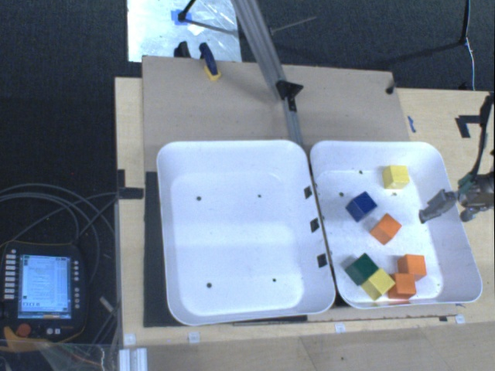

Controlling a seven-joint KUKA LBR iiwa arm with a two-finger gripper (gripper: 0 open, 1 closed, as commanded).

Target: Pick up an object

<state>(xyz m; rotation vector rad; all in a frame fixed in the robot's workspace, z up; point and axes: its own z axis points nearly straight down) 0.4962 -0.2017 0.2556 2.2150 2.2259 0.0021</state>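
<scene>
The right bin (451, 168) holds several small blocks. A yellow block (396, 176) lies near its back, with a blue block (361, 205) and an orange block (386, 228) in the middle. At the front sit a green block (360, 267), a second yellow block (378, 284) and two orange blocks (412, 266) (401, 286) close together. My gripper (435, 208) reaches in over the bin's right rim, to the right of the middle orange block and apart from it. Nothing shows in its grasp.
The left bin (240, 230) sits beside the right one, joined by dark clips (315, 224). A grey pole (263, 41) slants across the back board. A teach pendant (42, 288) with cables lies off the bench at left.
</scene>
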